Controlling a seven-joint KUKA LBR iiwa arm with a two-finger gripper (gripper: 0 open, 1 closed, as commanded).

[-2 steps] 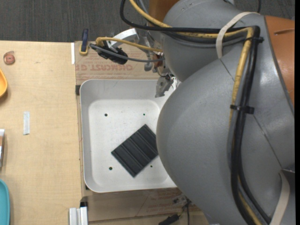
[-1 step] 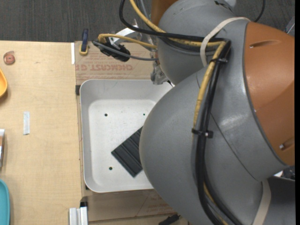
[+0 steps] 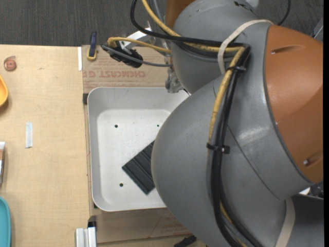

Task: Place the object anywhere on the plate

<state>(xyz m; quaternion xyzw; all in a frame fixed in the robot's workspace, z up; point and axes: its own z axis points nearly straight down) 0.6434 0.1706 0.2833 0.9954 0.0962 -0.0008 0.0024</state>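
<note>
We see arm (image 3: 241, 138) bulk covering right side of white bin (image 3: 103, 138). Dark ridged flat object (image 3: 140, 168) lies on bin floor, partly hidden under arm. End effector state: we cannot tell. Wooden desk (image 3: 46, 112) left of bin.

We are looking at a robotics lab or test bench, not a home or shop. A large industrial arm (image 3: 241, 133), grey with an orange band, fills much of the view, with yellow and black cables (image 3: 218, 117) strapped along it. Beneath it sits a shallow white bin (image 3: 103, 138) with small holes in its floor, set on a sheet of brown cardboard (image 3: 123, 72) bearing printed lettering. A pale wooden benchtop (image 3: 46, 179) carries strips of tape (image 3: 29, 135), and dark grey carpet (image 3: 61, 9) lies beyond the bench.
</note>
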